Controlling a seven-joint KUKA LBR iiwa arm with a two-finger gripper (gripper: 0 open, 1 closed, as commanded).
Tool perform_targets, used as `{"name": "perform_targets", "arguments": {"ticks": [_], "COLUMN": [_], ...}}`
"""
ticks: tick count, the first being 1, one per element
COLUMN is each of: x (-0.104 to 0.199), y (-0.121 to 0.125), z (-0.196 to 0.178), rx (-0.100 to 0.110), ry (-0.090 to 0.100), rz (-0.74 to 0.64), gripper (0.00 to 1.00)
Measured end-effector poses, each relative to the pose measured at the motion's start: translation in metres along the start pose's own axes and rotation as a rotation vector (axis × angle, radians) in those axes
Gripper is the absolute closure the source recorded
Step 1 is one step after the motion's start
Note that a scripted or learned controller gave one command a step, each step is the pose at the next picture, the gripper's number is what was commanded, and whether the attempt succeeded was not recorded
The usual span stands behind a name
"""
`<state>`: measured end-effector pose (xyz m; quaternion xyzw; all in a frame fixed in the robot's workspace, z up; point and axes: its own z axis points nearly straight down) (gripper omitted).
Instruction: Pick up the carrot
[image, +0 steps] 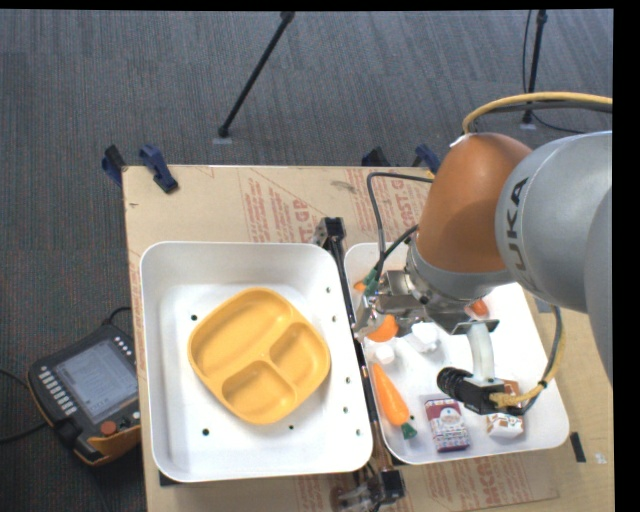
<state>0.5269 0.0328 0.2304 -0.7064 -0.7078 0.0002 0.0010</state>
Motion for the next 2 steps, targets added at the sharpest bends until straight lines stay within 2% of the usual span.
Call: {"name": "perform_targets", "arguments": {"ticks": [1,2], "x": [-0.037,0.024], "y": [-0.052,-0.051], "z": [0.019,0.016], "rx": [0.002,0.001], "ry": [-0.001,0.000], "rz": [0.003,0.000], "gripper": [1.00,1.00]}}
